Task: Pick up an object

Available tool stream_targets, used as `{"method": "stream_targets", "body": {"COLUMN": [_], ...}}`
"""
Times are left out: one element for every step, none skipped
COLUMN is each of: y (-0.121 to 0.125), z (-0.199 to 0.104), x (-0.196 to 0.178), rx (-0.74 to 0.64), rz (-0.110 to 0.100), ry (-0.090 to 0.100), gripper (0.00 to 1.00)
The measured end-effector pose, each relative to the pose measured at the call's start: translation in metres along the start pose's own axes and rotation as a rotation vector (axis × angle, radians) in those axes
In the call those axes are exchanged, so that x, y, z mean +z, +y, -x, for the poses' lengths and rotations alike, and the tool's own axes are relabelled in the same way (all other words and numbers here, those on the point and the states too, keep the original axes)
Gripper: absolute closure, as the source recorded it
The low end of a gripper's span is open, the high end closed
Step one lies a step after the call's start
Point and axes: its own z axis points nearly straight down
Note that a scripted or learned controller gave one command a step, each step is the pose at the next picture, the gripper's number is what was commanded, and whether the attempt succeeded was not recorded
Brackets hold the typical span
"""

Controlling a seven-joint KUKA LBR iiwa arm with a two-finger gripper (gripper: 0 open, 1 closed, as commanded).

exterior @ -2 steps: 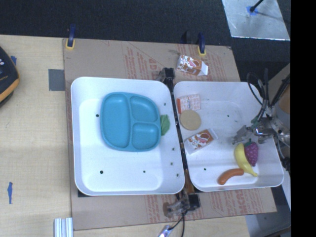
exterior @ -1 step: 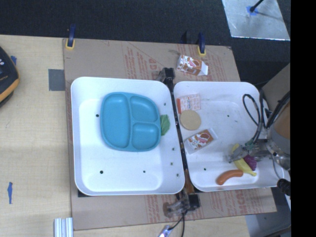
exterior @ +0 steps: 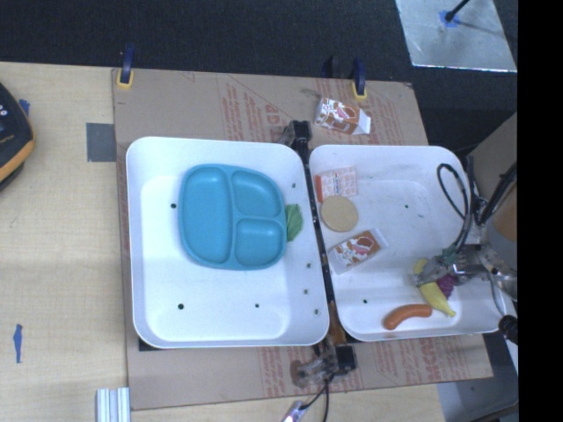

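In the right bin (exterior: 396, 174) lie two red-and-white packets (exterior: 336, 184) (exterior: 355, 249), a round tan disc (exterior: 339, 214) and an orange sausage-shaped piece (exterior: 406, 316). A yellow banana-like piece (exterior: 437, 297) and a small purple item (exterior: 445, 281) sit near the bin's right wall. My gripper (exterior: 459, 265) reaches in from the right edge, low over the yellow and purple items, with black cables looping above it. I see nothing lifted by it.
The left bin (exterior: 220, 315) holds a blue divided plate (exterior: 233, 216) with a green item (exterior: 294, 221) at its right rim. Another packet (exterior: 343, 117) lies on the cardboard behind the bins. A yellow-black device (exterior: 10, 139) sits at the far left.
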Motion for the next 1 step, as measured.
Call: {"method": "stream_targets", "body": {"y": [0.0756], "z": [-0.0507], "x": [-0.0243], "rx": [0.002], "rz": [0.000], "ry": [0.001], "gripper": [1.00]}}
